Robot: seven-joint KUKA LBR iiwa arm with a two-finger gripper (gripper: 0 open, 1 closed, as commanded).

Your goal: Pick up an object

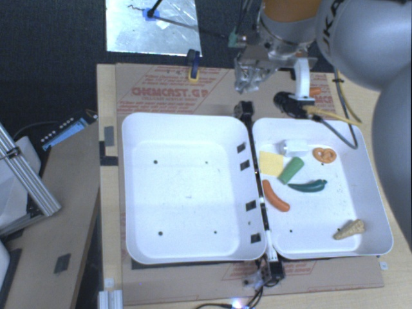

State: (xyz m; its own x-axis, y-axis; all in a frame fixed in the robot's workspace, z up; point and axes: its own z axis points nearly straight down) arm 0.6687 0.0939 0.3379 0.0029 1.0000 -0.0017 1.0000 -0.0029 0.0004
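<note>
Left bin (135,172) open; right bin (367,198) cluttered

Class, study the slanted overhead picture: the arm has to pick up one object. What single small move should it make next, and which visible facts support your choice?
Probably bring the gripper toward the camera and down over the right bin. It hangs beyond the bins' far edge, above the cardboard, while every item lies in that bin: cheese wedge, green cylinder, pretzel, sausage. The sausage lies apart from the others, so it seems a fair target.

Small objects (291,170) in right bin (370,192)
</note>
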